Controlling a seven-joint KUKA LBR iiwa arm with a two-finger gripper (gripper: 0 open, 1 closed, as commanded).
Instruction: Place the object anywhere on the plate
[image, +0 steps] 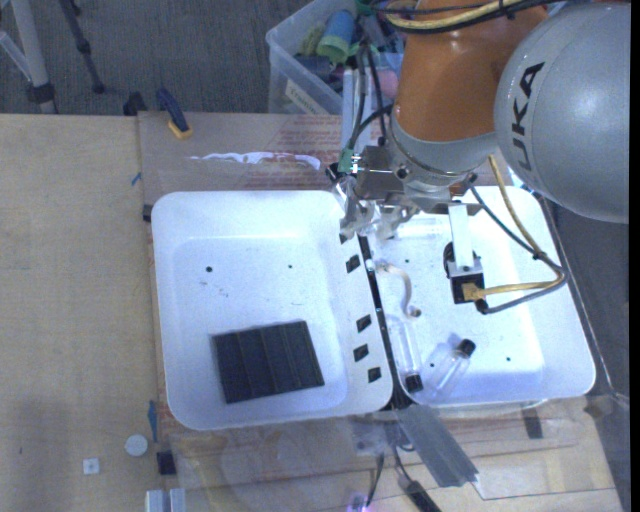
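Observation:
A black square plate (268, 362) lies flat in the near part of the left bin (190, 230). In the right bin (560, 360) lie clear plastic objects: a small bottle with a black cap (447, 364), a long tube (406, 348) along the bin's left wall, and a curved pale piece (404, 290). My gripper (368, 222) hangs over the far left corner of the right bin, just by the divide between the bins, well above and behind these objects. I see nothing held in it. The wrist's bulk hides the bin's far part.
A black-and-yellow cable block (464, 278) dangles from the arm over the right bin. A crate of coloured items (325, 45) stands behind the bins. Small black markers (362, 322) line the rim between the bins. Bare wood bench (70, 300) extends to the left.

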